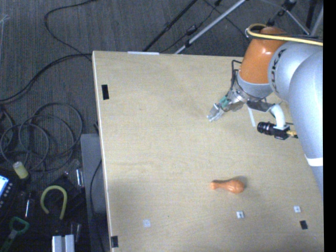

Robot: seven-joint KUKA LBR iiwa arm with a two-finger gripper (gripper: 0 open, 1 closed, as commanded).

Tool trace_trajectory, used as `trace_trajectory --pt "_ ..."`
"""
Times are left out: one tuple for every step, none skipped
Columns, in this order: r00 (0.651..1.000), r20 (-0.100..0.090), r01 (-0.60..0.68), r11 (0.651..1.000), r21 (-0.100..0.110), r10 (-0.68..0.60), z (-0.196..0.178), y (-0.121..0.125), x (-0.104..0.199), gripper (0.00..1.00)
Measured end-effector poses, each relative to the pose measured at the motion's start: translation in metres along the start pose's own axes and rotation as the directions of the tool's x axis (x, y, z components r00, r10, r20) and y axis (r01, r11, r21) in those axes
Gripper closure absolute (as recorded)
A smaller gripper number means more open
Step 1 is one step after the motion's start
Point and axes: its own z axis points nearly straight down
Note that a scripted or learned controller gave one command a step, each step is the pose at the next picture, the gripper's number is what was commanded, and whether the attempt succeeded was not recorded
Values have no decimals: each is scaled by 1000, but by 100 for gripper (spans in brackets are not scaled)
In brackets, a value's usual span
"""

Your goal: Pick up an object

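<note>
A small orange object [228, 185], rounded at its right end and tapering to a thin neck on the left, lies on the light wooden bench top [157, 156] toward the front right. My gripper [215, 113] hangs over the bench's right middle, pointing down and to the left. It sits well behind the orange object and apart from it. Nothing shows at the gripper's tip. The grey arm with its orange band [260, 62] comes in from the right.
A black mark [105, 92] sits near the bench's left edge, and small square tags [240, 214] dot the front right. Cables [42, 125] and tools lie on the floor to the left. Stand legs [220, 14] cross the floor behind the bench.
</note>
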Motion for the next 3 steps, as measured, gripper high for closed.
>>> trace_trajectory --pt "1000 0 0 1000 0 0 0 0 0 0" --pt "1000 -2 0 1000 -3 0 -9 1 1 100" --pt "1000 3 14 1000 0 -14 -142 -1 -3 100"
